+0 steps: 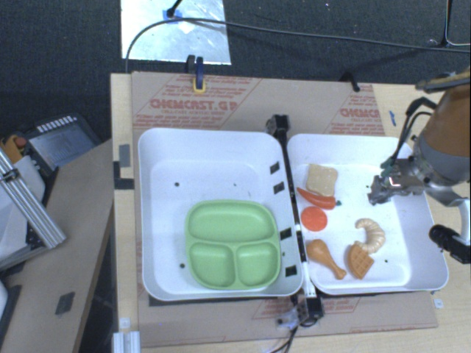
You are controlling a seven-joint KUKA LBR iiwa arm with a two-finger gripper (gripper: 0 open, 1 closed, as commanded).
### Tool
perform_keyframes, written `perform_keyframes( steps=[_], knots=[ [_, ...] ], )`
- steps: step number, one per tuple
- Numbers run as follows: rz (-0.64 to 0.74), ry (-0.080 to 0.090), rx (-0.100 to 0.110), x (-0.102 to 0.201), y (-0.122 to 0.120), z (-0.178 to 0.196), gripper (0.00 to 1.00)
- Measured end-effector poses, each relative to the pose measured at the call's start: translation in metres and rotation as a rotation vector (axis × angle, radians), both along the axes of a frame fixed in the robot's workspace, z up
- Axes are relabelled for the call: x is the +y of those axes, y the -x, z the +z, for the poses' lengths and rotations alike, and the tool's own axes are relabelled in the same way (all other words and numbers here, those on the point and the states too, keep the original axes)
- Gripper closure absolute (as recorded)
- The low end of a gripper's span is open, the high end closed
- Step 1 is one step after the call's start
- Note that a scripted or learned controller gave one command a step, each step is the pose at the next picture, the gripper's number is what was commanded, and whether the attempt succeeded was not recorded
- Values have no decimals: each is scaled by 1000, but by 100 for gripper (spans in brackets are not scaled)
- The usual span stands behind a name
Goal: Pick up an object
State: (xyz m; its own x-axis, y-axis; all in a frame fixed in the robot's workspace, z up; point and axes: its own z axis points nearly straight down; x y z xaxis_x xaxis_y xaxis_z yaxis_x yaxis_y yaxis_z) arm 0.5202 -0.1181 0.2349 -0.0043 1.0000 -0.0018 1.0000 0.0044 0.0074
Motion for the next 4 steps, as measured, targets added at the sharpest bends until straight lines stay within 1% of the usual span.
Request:
perform_keyframes(
  steps=[1, 2, 3, 4],
  knots=[
    [6, -4, 4, 56, -2, 8, 100],
    [5, -4, 6, 109, 2, -5, 100],
    [5, -4, 6, 159, -7, -15, 100],
    [6, -4, 8, 210, -2, -21, 100]
  ],
)
